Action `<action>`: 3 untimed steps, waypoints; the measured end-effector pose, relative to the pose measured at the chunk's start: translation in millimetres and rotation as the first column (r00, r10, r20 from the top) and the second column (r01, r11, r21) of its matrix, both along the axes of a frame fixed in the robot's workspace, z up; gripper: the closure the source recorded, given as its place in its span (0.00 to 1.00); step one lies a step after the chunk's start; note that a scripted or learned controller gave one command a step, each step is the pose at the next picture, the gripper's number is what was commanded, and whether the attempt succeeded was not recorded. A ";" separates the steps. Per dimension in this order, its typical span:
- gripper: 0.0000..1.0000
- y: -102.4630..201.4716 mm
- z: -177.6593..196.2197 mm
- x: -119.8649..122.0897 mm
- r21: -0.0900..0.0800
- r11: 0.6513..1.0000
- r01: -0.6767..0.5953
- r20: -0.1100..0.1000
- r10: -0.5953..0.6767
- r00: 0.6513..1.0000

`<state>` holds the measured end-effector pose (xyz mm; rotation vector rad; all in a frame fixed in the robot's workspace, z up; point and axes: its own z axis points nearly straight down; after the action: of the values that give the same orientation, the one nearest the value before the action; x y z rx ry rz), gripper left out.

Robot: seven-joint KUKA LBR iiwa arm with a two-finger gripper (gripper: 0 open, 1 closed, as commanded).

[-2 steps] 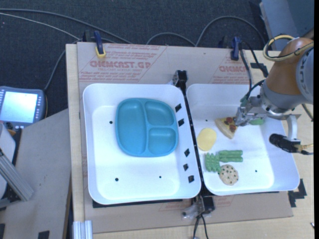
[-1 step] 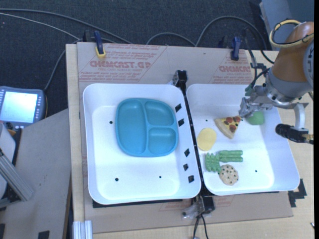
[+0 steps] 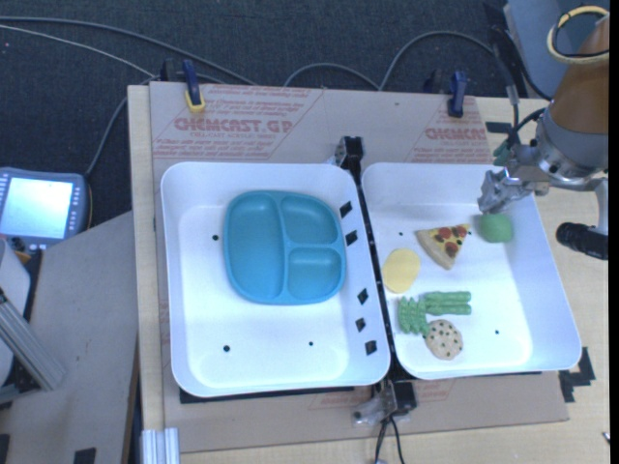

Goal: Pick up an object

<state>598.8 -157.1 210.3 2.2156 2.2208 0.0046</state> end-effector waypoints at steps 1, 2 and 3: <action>1.00 0.1 17.9 1.0 0.001 1.000 0.001 -0.002 -0.001 1.000; 1.00 52.7 9.8 9.9 0.003 1.000 -0.003 -0.007 0.003 1.000; 1.00 110.8 3.5 15.9 0.003 1.000 -0.003 -0.008 0.003 1.000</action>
<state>614.7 -46.3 213.8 2.2181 2.2298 -0.0008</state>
